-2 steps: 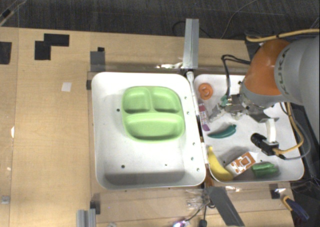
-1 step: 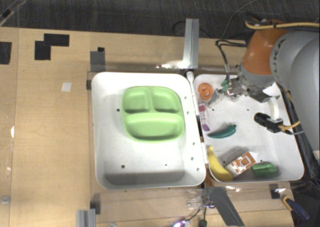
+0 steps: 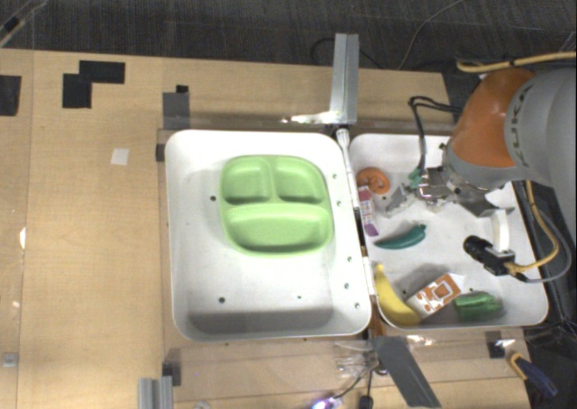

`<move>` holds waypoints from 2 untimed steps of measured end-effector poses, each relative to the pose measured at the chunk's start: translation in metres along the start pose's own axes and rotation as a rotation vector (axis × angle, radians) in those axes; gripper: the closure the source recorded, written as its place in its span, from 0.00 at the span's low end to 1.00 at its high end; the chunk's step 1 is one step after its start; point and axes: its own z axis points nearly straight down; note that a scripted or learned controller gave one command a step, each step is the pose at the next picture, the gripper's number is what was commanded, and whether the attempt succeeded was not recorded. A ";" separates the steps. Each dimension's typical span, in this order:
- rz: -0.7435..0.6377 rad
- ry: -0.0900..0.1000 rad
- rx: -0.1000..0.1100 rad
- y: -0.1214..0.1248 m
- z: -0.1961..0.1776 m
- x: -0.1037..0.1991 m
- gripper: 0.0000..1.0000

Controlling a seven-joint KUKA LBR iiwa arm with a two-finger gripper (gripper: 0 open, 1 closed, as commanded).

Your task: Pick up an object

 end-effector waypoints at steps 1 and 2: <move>0.106 0.001 0.017 0.003 -0.017 0.002 0.00; -0.053 -0.001 0.015 0.075 0.003 0.011 0.00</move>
